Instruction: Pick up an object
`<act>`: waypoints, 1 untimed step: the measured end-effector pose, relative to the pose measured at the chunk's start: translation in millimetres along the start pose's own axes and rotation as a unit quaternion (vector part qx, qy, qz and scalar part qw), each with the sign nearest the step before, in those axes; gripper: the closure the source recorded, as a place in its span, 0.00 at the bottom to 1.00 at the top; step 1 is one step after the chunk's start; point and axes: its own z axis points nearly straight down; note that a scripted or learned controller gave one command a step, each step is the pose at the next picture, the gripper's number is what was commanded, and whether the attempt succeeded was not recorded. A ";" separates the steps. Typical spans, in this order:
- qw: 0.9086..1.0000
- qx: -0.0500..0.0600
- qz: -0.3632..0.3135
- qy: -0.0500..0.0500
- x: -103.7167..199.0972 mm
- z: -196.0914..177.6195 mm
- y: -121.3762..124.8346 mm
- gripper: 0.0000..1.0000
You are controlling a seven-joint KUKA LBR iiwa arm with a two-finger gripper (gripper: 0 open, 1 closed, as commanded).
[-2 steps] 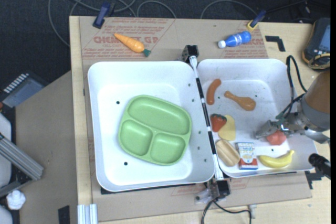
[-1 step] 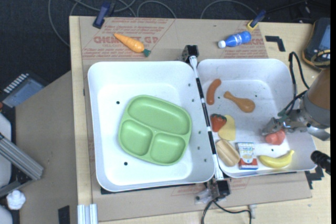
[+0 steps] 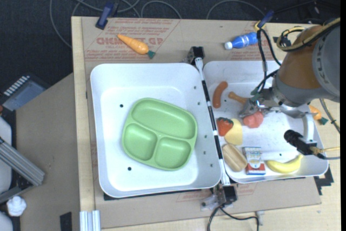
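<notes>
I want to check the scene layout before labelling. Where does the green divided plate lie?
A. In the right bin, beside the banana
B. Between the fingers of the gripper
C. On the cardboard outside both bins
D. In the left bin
D: the green divided plate lies flat inside the left bin, while the banana and other toy foods are in the right bin.

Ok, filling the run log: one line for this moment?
arm: over right bin | pincer: above pink toy | grasp: unclear | left bin: green tray

Bright, even overhead light; soft shadows, slightly grainy focus.
</notes>
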 end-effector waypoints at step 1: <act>1.000 0.003 0.000 0.000 67.8 -97.5 17.9 1.00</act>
